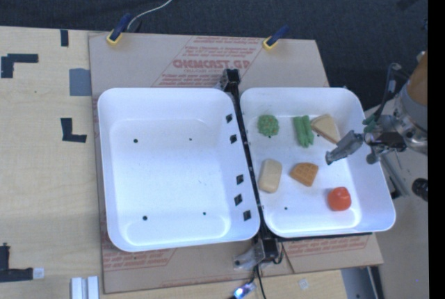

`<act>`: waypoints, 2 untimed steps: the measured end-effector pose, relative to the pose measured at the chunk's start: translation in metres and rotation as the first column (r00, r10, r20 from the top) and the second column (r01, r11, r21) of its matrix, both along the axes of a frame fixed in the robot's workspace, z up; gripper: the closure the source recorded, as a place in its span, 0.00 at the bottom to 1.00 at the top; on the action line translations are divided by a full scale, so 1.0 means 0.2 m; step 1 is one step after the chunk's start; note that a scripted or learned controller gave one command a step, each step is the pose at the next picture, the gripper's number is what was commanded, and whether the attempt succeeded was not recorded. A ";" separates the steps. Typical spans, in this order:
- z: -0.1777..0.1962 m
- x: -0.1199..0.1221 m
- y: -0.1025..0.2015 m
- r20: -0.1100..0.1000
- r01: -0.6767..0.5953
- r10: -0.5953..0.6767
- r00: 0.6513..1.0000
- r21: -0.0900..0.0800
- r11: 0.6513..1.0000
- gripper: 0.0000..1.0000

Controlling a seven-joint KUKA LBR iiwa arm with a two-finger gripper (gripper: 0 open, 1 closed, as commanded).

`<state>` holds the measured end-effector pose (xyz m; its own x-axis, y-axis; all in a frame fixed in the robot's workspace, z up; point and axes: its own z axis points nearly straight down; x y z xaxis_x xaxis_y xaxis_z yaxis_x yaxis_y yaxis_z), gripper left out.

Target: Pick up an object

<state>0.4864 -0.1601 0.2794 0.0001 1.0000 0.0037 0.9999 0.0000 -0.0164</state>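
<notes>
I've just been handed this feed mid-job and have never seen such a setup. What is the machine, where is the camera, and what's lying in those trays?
You are looking down at a slant from one fixed camera above a bench. Two shallow white bins sit side by side on a cardboard sheet. The left bin and the right bin meet along a dark clipped seam. The right bin holds five small items: a green bushy piece, a green pod-like piece, a pale wedge, a cream block, an orange-brown piece and a red piece. The arm enters from the right; its gripper hangs over the right bin near the wedge, holding nothing visible.
</notes>
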 end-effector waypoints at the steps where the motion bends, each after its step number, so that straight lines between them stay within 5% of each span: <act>1: 0.75 -0.01 -0.02 0.033 -0.001 0.001 0.999 -0.009 1.000 0.00; 2: 1.16 -0.01 0.32 0.027 -0.008 0.008 1.000 -0.005 1.000 0.00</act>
